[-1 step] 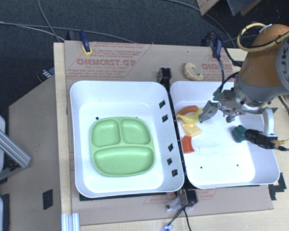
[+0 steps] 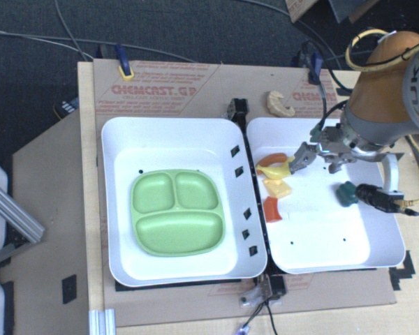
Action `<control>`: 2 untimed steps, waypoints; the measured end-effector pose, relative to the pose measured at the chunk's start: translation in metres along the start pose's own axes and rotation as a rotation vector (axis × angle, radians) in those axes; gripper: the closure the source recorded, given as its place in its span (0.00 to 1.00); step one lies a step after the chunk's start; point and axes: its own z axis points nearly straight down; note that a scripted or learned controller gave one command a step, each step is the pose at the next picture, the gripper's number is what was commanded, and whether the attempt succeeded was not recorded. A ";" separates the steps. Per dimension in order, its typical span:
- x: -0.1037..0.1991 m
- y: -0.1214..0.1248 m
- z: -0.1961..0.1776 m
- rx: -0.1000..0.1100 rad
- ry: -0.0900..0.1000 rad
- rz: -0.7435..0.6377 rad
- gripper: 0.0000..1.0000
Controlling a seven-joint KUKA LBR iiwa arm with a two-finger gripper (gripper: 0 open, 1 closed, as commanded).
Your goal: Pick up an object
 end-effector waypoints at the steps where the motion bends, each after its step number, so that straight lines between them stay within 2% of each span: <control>1: -0.003 -0.006 0.061 0.006 0.001 0.001 0.00; 2: -0.001 -0.002 0.099 -0.006 0.004 0.001 0.00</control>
